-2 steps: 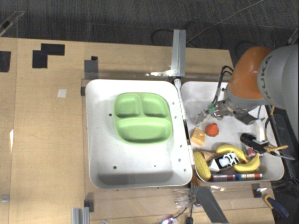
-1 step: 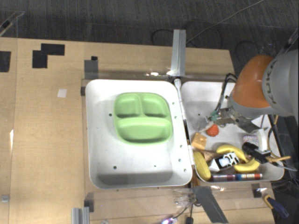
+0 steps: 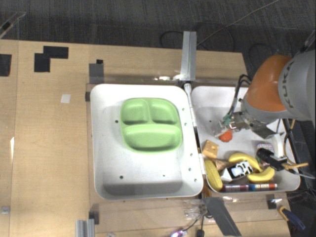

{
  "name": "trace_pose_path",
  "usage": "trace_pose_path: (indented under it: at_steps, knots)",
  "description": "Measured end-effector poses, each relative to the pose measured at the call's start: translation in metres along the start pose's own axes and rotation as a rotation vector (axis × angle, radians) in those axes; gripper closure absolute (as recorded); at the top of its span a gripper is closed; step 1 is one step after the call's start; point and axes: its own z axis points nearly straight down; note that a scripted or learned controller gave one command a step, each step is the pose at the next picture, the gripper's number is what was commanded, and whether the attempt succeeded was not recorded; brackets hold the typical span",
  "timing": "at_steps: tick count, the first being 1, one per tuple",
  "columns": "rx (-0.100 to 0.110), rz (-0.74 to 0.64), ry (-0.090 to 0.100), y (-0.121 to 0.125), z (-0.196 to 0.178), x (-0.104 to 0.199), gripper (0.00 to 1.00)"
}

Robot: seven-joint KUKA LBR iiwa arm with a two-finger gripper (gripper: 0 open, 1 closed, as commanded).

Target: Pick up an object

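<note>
Wooden surface [image 3: 44, 147] carries two white bins. Left bin [image 3: 106, 177] has a green divided plate [image 3: 150, 123] centered, out of the arm's way. Right bin [image 3: 207, 100] clusters clutter at its near edge: bananas [image 3: 247, 161], marker [image 3: 249, 186]. Hand [image 3: 231, 124] hangs low just above a small red object [image 3: 225, 137], likely the pick target; can't tell whether it's open or closed.

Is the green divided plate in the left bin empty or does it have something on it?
Empty. The green plate lies right side up in the left bin, and all three of its compartments show bare green.
</note>
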Motion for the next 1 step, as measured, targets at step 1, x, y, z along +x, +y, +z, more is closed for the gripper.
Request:
trace_pose_path:
  at_steps: [1]
  knots:
    - [0.017,0.094,0.001,0.0256,-0.1159,0.0469,1.0]
